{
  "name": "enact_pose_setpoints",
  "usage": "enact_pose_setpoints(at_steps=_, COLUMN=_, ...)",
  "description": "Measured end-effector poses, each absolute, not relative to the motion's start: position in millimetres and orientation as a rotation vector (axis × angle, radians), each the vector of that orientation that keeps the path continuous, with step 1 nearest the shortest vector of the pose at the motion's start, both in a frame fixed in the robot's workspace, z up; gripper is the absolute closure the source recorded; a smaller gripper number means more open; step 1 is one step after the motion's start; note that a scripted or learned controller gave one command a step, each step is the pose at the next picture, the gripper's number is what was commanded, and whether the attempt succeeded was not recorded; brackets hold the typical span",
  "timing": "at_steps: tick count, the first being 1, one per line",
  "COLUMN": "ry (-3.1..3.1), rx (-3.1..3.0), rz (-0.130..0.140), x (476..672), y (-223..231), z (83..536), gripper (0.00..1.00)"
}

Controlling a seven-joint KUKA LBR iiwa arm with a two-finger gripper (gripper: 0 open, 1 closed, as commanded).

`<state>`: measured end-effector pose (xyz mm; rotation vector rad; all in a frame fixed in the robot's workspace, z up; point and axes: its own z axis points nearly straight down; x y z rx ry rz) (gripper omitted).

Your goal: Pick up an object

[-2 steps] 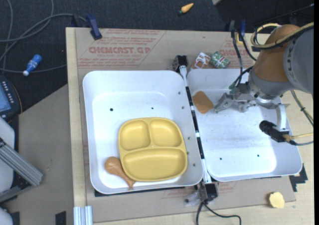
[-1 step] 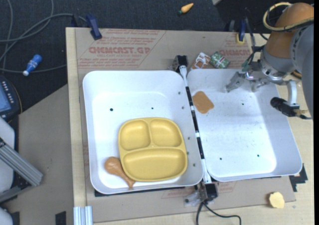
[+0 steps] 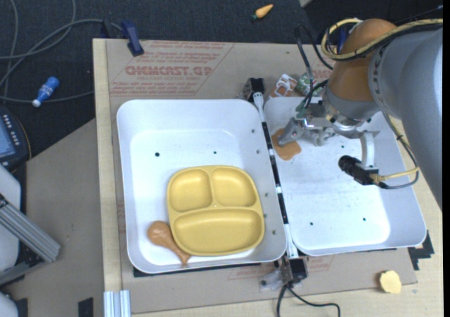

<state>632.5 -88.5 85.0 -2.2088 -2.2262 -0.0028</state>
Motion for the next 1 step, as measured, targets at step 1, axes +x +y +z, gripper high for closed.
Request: enact_pose_setpoints(at_steps=1, ry=-2.224, rx=-2.222, rz=-0.004, x=634.1, y=-94.9, z=95.8, gripper=1.00)
